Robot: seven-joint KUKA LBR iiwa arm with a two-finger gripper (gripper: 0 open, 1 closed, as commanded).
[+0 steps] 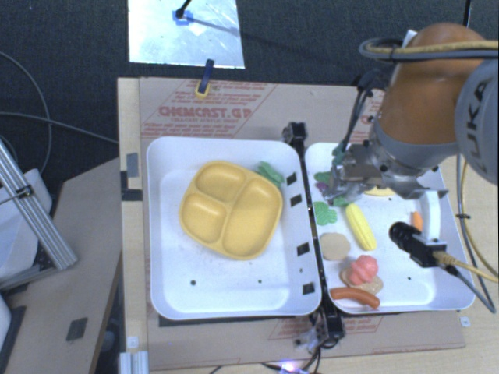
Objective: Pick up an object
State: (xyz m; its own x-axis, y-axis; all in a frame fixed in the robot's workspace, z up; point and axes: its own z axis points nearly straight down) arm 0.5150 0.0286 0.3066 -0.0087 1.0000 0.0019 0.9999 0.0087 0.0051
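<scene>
Grey arm with orange band entering from the frame's right, wrist angled down-left, gripper (340, 184) at centre right

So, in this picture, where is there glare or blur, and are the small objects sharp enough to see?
Camera view: the shiny sheet above the bench glares pale; the orange band looks soft and large, close to the lens; the corn cob and sausage in the right bin read clearly; the tool sits in shade.
</scene>
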